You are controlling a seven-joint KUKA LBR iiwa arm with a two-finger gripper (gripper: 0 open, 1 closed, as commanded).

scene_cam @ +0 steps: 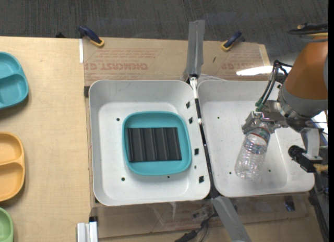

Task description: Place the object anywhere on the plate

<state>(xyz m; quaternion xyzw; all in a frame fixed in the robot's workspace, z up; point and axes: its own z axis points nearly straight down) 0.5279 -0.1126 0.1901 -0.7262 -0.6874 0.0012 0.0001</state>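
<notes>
Over right bin, claw fingertips obscured behind bottle.

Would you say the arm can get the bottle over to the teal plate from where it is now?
Probably yes: the tool sits at the neck of the clear bottle in the right bin, and only the low rims between the bins lie before the plate.

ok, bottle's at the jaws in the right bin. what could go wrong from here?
1. The clear bottle seems gripped only near its cap end, hanging tilted, so it might swing or slip out.
2. The divider between the bins lies on the path to the teal plate; a low carry could clip it.
3. The plate's ribbed centre could let a round bottle roll.
</notes>
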